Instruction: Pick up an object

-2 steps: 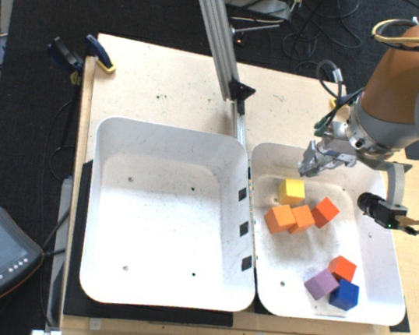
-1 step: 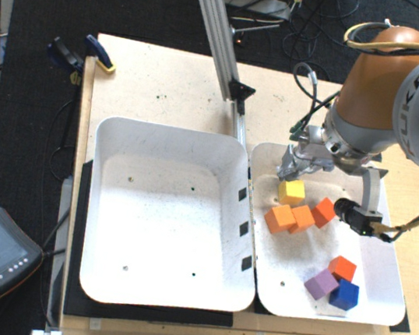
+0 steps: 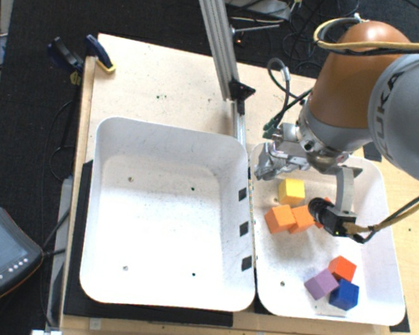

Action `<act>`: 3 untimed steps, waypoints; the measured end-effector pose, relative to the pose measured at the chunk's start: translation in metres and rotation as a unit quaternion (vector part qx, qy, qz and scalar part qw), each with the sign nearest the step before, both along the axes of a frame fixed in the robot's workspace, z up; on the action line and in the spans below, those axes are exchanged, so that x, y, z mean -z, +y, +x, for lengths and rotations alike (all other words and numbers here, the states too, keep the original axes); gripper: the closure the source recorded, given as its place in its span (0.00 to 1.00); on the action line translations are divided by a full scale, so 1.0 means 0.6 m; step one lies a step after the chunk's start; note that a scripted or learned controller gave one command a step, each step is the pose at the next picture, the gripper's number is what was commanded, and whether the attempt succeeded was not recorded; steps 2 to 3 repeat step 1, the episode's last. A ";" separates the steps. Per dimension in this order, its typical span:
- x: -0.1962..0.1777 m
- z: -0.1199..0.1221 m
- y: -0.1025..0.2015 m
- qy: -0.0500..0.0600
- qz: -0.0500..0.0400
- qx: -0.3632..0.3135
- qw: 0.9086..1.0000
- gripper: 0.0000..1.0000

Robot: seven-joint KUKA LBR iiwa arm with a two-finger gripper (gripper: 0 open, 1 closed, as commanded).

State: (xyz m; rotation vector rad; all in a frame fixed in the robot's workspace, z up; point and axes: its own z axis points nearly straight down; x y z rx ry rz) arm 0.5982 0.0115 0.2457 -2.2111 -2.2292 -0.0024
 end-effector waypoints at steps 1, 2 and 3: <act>0.024 -0.011 0.086 0.001 0.000 0.000 1.000 1.00; 0.024 -0.011 0.086 0.001 0.000 0.000 1.000 1.00; 0.024 -0.011 0.086 0.001 0.000 0.000 1.000 1.00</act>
